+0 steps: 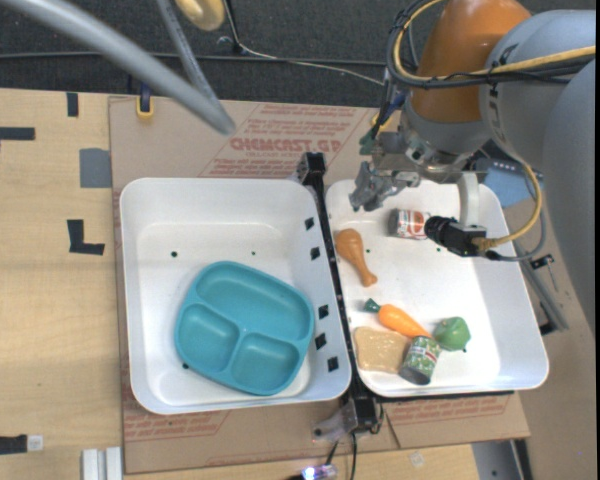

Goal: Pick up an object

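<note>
My gripper (372, 190) hangs over the far left part of the right bin (500, 298), with nothing between its fingers (364, 194). A tan chicken drumstick (355, 253) lies just below it, near the divider. A small red-and-white can (411, 224) lies to the gripper's right. Toward the front of the bin sit an orange carrot (399, 319), a green pepper (452, 333), a tan bread slice (379, 349) and a dark green can (420, 360).
The left bin (145, 228) holds a teal divided plate (244, 326). A black divider (325, 278) with clips runs between the bins. A black camera and cable (462, 236) hang off the wrist over the right bin. The grey arm (540, 78) fills the upper right.
</note>
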Controlling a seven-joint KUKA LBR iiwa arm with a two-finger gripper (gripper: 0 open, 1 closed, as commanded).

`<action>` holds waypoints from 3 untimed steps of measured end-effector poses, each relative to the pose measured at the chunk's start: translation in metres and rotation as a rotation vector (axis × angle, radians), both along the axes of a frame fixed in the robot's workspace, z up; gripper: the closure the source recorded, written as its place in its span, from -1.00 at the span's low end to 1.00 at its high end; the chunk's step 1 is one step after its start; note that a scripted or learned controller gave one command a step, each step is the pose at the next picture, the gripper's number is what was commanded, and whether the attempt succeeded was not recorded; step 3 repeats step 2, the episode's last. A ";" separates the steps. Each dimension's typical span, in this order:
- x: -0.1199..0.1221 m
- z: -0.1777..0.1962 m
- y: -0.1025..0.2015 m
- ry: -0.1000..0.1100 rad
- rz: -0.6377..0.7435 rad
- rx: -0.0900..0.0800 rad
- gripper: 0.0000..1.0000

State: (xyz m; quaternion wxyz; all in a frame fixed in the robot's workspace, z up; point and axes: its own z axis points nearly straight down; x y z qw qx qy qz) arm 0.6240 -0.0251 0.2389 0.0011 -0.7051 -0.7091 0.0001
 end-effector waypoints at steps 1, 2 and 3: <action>-0.014 -0.013 0.052 0.002 0.000 -0.001 1.00; -0.014 -0.014 0.098 0.000 0.000 0.000 1.00; -0.014 -0.014 0.098 0.000 0.000 0.000 1.00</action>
